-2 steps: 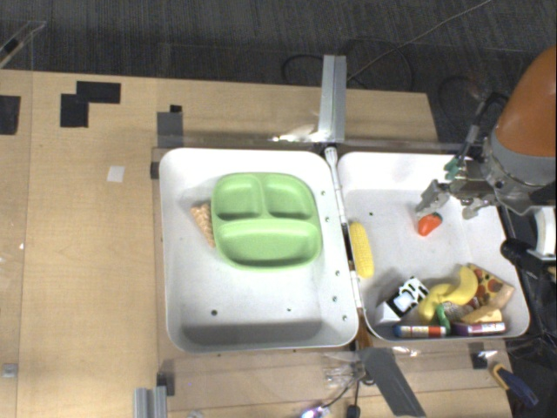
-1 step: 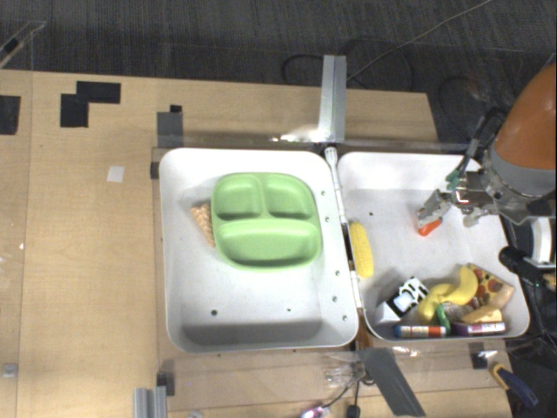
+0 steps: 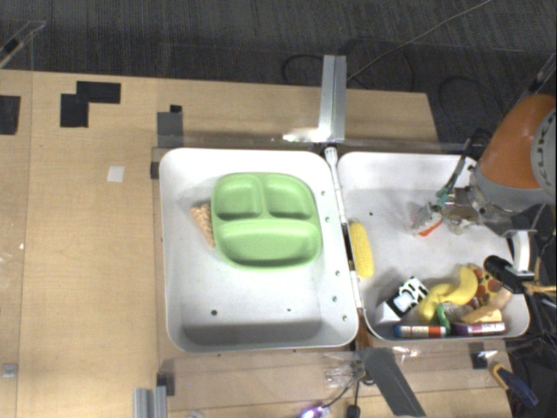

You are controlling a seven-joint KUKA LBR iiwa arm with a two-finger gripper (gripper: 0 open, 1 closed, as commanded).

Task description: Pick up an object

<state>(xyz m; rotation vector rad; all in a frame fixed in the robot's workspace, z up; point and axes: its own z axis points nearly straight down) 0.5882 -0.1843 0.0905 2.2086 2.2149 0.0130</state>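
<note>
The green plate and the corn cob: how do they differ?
The green plate is wide, flat and split into compartments; the corn cob is a slim yellow stick. The plate lies mid-floor in the left bin, over a tan item; the cob hugs the right bin's left wall. Both lie flat, away from the end effector.

Wood bench (image 3: pixel 78 259) w/ two white bins, left bin (image 3: pixel 183 303) & right bin (image 3: pixel 392 181), side by side.

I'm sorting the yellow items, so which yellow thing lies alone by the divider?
The corn cob, lying lengthwise against the right bin's left wall. The banana sits in the pile of objects at the near right corner.
</note>
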